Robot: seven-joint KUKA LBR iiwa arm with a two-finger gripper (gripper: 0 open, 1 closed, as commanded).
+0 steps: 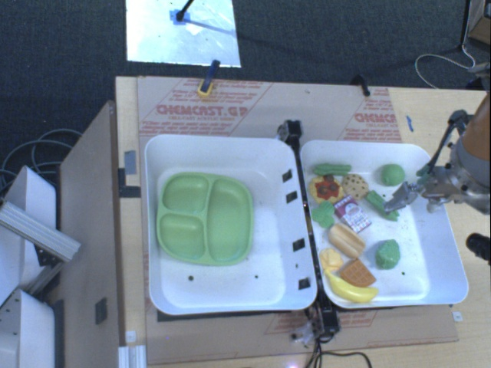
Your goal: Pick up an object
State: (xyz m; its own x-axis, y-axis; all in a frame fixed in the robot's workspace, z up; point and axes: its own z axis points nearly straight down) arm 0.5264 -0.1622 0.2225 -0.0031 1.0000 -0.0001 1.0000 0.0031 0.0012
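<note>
1. Where your end effector hangs over the right bin, its grip state cannot be told.
2. Nearest item: green stick, just left of the tip, long axis diagonal.
3. Green ball lies just beyond.

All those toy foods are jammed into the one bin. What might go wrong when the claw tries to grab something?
The gripper sits over the crowded right bin. It may close on two toys at once, as the green piece beneath it lies close to the red-and-white box. Rounded items like the green ball might slip out.
</note>
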